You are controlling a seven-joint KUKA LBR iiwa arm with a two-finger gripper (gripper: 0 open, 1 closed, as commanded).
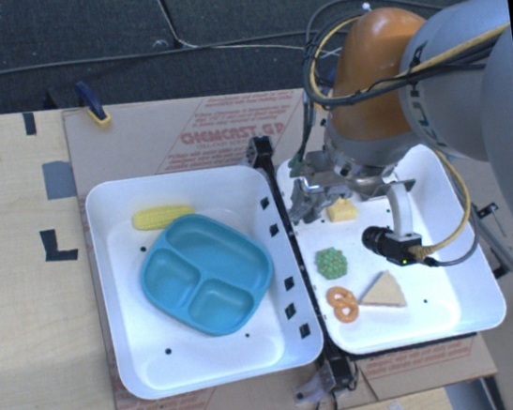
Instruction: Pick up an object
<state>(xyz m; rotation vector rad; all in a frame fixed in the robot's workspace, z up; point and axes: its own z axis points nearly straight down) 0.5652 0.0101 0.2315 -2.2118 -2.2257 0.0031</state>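
Yellow cheese block [341,210], small and pale, lies in the right bin [470,307] just beside the pincer [317,198]. One green ball [331,261], one pretzel [343,304], one sandwich wedge [383,291] lie nearby.

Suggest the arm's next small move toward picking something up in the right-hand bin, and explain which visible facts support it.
Probably a short, straight descent onto the yellow cheese-like block. The gripper hangs right over it at the far end of the right bin, while the green broccoli piece, pretzel and sandwich wedge lie nearer the camera, apart from it, so nothing crowds the grasp.
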